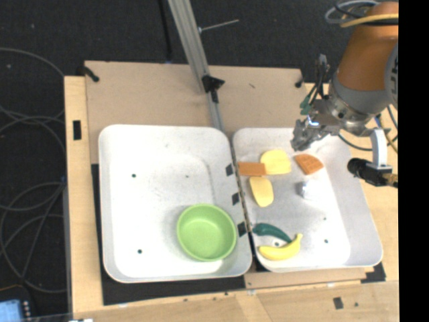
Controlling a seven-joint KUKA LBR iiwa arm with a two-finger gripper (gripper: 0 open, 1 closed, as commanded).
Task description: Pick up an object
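orange wedge point(309, 163) just beside tool point(303, 138) (right bin point(348, 241))

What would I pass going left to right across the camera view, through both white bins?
Green plastic bowl → orange rectangular block → yellow rounded piece → orange wedge-shaped piece. The banana and the yellow oval piece overlap these sideways, so they are left out.
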